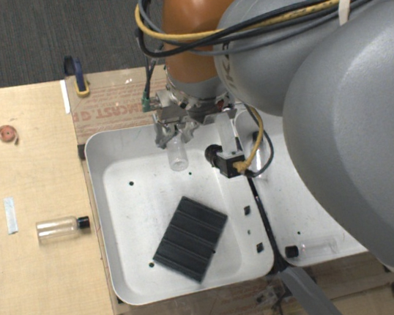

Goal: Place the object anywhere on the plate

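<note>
Gripper (pixel 174 140) hangs over the back of the left bin (pixel 108 204), fingers closed on a small clear bottle (pixel 177 156) hanging upright from them. Step in hand, I judge: carrying, object lifted and not yet placed. Next move needs travel toward the dark ribbed plate (pixel 190 237), then lowering and release. Plate lies flat on the bin floor, toward the front, apart from the gripper. Another clear bottle (pixel 61 227) lies on the wooden bench (pixel 42 303) outside.

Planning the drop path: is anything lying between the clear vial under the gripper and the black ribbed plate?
Nothing visible does. Only bare white bin floor separates the clear vial from the black ribbed plate.
</note>
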{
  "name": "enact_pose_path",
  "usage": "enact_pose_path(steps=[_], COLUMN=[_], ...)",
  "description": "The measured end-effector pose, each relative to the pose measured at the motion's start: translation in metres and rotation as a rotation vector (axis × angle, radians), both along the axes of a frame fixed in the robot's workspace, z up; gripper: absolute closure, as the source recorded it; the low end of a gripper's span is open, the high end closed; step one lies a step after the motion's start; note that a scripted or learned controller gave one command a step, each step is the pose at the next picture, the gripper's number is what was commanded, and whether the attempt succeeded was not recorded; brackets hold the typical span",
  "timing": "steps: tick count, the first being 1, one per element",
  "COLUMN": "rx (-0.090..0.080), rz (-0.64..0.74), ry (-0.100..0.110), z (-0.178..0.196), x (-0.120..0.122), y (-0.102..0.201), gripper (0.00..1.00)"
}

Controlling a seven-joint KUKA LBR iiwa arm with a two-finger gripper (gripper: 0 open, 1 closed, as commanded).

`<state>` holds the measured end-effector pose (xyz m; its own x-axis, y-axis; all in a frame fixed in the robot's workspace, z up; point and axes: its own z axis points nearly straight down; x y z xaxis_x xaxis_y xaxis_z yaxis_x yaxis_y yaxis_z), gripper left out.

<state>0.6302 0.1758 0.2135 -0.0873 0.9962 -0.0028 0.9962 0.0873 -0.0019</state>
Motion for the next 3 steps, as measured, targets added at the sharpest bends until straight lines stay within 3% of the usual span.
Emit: enact_pose_path(steps=[1, 2, 3], rx=[0.001, 0.001, 0.002], rz=[0.164, 0.257, 0.383], ry=[0.004, 0.001, 0.003], z=[-0.048, 0.06, -0.035], x=[-0.101, -0.047, -0.093], y=[0.02, -0.072, -0.027], gripper=[1.0, 1.0, 1.0])
